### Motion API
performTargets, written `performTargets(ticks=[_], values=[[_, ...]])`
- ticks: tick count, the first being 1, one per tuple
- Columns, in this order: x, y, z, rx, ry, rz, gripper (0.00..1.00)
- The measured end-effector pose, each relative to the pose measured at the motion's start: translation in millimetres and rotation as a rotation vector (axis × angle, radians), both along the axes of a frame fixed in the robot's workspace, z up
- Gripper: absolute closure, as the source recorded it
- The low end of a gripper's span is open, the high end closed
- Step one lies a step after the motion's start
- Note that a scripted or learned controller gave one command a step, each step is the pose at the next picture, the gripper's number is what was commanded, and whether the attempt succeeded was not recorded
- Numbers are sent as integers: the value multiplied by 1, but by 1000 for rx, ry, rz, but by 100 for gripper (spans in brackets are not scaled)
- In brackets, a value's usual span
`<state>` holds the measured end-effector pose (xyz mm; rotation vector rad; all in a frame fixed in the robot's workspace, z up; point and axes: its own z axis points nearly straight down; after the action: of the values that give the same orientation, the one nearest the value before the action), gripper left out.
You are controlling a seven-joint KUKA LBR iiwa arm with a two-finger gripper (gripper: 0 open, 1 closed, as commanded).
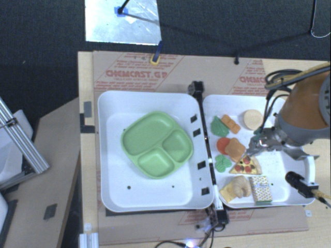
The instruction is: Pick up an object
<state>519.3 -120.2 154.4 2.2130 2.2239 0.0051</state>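
Bins [111, 138]: white plastic, smooth, bit shiny. Green tray [156, 144]: smooth matt plastic. Toy food [234, 150]: bright plastic. Board [134, 71] under bins: brown paper cover, matt. Floor [41, 45]: dark rough carpet. Sheet [122, 15] on floor: shiny metal.

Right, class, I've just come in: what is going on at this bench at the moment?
A grey and orange robot arm reaches in from the right over the right bin, which holds toy food. Its gripper is down among the pieces, just above a pizza slice and beside an orange piece. Whether it holds anything cannot be told. The left bin holds a green divided plate. A tan round piece lies apart near the right bin's far edge.
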Motion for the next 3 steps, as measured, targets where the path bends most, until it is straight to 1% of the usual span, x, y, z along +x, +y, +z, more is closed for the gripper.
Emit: performTargets(ticks=[1,2,3], values=[[9,7,50,-1,-2,1,100],[10,7,71,0,1,0,100],[16,69,77,3,2,6,100]])
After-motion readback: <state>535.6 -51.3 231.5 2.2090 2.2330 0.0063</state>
